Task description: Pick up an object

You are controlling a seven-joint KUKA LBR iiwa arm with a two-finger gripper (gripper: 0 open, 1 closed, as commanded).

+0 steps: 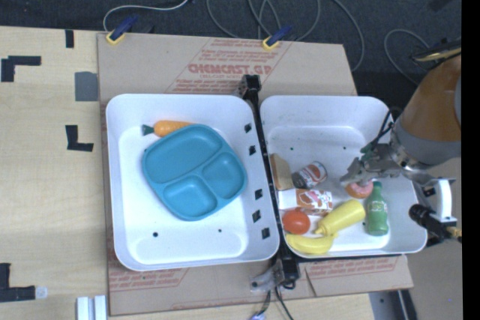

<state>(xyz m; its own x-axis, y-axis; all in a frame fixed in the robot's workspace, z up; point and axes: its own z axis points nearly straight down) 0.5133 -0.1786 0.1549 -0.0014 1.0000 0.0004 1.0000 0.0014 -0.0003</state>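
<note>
Two smooth white bins (124,161); tool (361,174) over glossy (plastic-looking) food.

Both white bins (120,161) look like smooth, slightly glossy plastic, as does the blue divided plate (195,172). At 6 o'clock in the right bin, the yellow squeeze bottle (341,216) and green bottle (376,213) have a shiny plastic finish. The board (225,67) beneath is matt brown cardboard.

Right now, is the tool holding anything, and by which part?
Cannot be told. The tool sits low in the right bin, right over a pinkish item beside the green bottle; no hold is visible.
</note>
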